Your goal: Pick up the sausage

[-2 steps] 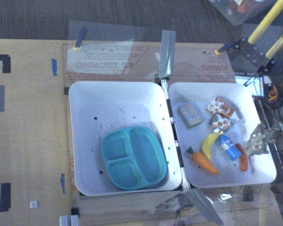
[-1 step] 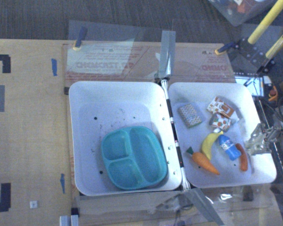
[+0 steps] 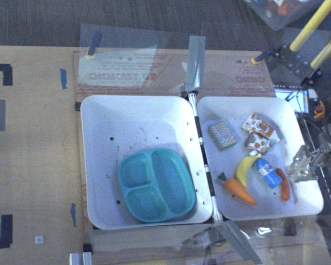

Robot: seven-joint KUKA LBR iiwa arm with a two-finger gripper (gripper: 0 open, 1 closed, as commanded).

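Gripper (image 3: 304,167) sits at the right rim of the right bin (image 3: 306,206), and I cannot tell from this blur how it is set. Just left of it I see the sausage (image 3: 284,184) lying on the bin floor, beside a blue bottle (image 3: 268,173), with a banana (image 3: 243,168) and carrot (image 3: 240,189) further left.

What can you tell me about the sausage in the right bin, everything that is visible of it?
The sausage is a small, slim, reddish-brown piece, smooth like a plastic toy. It lies flat on the floor of the right bin, near the right wall, its long axis running roughly top to bottom in the camera view. A blue and white item lies right beside its upper end, perhaps touching it. The gripper is just to its right, not holding it.
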